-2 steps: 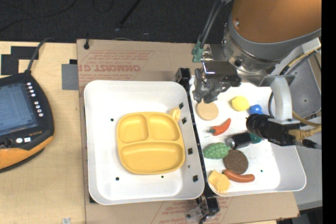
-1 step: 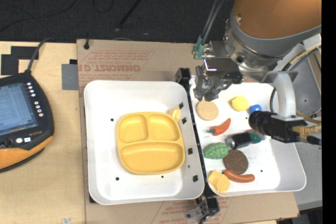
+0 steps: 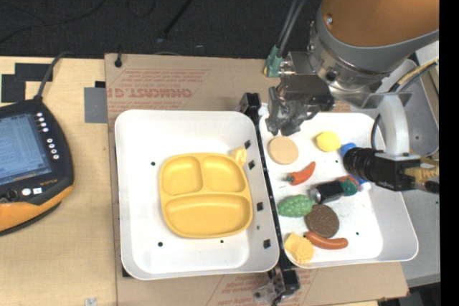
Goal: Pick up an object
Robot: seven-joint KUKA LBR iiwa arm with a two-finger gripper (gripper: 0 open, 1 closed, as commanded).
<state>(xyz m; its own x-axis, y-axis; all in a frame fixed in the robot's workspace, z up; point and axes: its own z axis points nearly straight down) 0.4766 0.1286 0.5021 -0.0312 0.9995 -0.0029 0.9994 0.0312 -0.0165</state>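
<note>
My gripper (image 3: 282, 124) hangs over the far left corner of the right bin (image 3: 387, 244), just above a tan round biscuit (image 3: 283, 150). Nothing shows in its grasp. Other things lie in that bin. A yellow lemon (image 3: 328, 141) and a blue piece (image 3: 348, 150) are to the right of the biscuit. Nearer the front are a red chilli (image 3: 303, 173), a black can (image 3: 328, 191) and a teal piece (image 3: 350, 186). In front of those lie a green vegetable (image 3: 294, 206), a brown cookie (image 3: 323, 221), a sausage (image 3: 327, 242) and a yellow corn piece (image 3: 300, 248).
The left bin (image 3: 136, 190) holds a yellow divided tray (image 3: 205, 195), with a small yellow piece (image 3: 240, 153) at its far right corner. A handheld screen pendant (image 3: 29, 161) lies on the bench at the far left. The arm's bulk looms over the right bin's back.
</note>
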